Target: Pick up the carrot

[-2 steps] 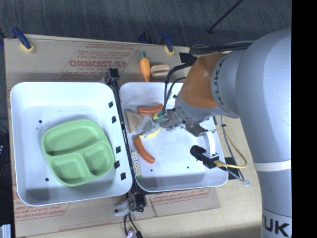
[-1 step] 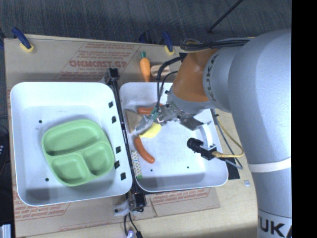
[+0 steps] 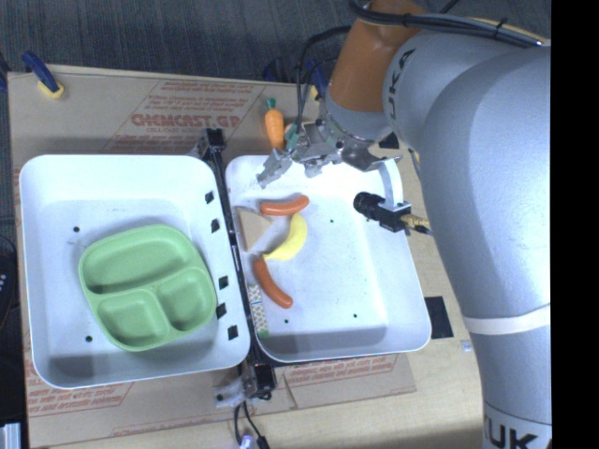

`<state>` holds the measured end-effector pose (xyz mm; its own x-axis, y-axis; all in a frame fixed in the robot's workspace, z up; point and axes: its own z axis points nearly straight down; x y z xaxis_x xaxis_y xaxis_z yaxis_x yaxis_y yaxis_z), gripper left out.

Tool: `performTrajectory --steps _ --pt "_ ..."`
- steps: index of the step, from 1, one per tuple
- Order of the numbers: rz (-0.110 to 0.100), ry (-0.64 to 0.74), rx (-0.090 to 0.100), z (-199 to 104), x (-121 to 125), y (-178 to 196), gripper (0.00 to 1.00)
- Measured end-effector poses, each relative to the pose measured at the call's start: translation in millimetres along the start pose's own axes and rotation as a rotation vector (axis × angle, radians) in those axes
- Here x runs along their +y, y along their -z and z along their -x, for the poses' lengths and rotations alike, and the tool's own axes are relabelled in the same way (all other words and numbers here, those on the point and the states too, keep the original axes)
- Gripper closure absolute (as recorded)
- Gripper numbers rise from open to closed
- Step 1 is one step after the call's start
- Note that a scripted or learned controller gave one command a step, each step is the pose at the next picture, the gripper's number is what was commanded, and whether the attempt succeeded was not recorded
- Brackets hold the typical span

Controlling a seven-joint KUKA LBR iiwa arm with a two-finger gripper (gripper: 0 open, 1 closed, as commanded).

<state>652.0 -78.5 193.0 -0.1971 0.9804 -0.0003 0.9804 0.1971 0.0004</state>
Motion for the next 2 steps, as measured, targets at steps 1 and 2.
performTrajectory --steps 1,2 --pt "-0.002 -0.242 0.0 23 0 77 0.0" --pt "-0.007 -0.562 0.001 71 -10 42 0.0"
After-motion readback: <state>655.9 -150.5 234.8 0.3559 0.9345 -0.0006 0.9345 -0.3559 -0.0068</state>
